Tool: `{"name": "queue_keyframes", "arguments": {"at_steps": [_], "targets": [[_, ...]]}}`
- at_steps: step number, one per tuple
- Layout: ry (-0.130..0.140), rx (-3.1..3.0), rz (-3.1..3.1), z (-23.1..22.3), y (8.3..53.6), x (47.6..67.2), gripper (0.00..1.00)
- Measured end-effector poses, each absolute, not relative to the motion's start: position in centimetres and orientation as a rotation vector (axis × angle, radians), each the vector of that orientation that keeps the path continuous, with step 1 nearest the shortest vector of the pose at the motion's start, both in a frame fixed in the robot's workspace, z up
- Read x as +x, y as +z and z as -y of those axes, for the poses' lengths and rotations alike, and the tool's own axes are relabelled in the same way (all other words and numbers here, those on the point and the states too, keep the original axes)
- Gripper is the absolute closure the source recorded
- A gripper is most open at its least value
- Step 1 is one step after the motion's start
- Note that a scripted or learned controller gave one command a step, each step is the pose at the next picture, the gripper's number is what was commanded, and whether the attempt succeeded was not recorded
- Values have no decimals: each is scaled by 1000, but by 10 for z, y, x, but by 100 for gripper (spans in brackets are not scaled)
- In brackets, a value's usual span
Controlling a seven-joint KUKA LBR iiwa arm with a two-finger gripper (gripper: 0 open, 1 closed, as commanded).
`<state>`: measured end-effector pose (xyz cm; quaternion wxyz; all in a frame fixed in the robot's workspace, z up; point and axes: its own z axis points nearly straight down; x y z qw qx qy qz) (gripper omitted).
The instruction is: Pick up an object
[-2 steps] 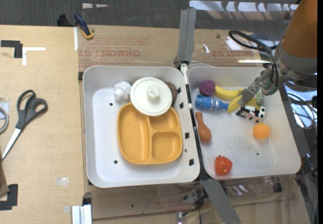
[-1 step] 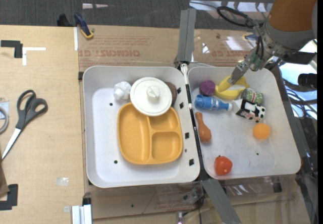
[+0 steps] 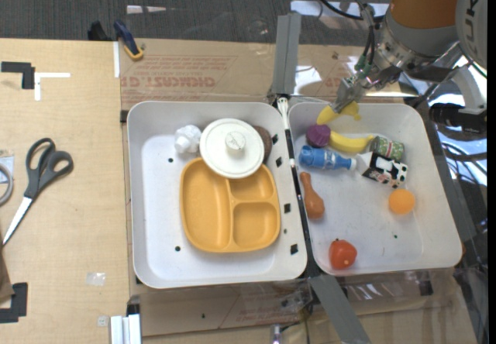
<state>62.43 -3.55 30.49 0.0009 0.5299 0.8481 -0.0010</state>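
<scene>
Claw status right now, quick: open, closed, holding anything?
Claw: closed on a small yellow object, held at the back edge of the right bin.

Yellow tray; orange ball; purple grapes.
</scene>
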Motion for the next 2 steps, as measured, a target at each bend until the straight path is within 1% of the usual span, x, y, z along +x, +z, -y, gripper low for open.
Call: {"name": "queue_keyframes", "arguments": {"at_steps": [1, 2], "targets": [[-5, 1879, -2516, 7, 282, 659, 100], [-4, 1740, -2615, 20, 240, 634, 100]]}}
